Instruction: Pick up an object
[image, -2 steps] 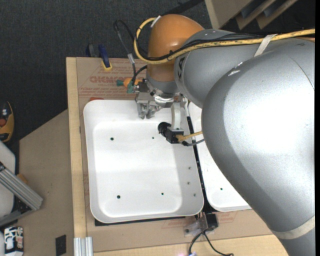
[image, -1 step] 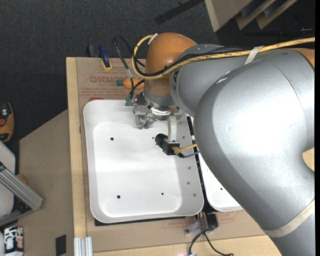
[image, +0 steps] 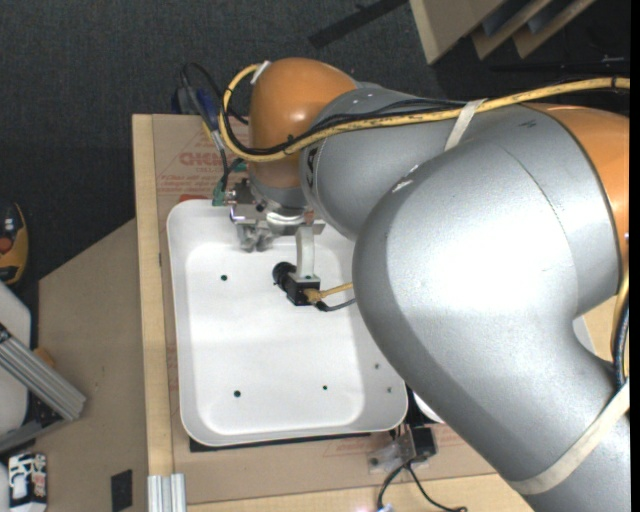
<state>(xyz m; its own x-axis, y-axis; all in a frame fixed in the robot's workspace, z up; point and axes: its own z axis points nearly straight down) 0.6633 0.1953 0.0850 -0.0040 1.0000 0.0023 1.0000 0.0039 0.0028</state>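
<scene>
From my end the gripper (image: 257, 238) is down at the far end of the left bin (image: 260, 370), can't tell if it's open or closed, looks like nothing's picked up yet, and I guess the arm (image: 480, 260) hides wherever the object is.

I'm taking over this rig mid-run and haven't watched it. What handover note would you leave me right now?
Gripper: down at the far end of the white bin, near its back wall; open or shut cannot be told.
Things: the bin's floor shows small dark dots; the arm hides the bench on the view's right, so what lies there is unknown.
Done: no grasp confirmed.
Left: find an object, grasp it, lift it.
</scene>
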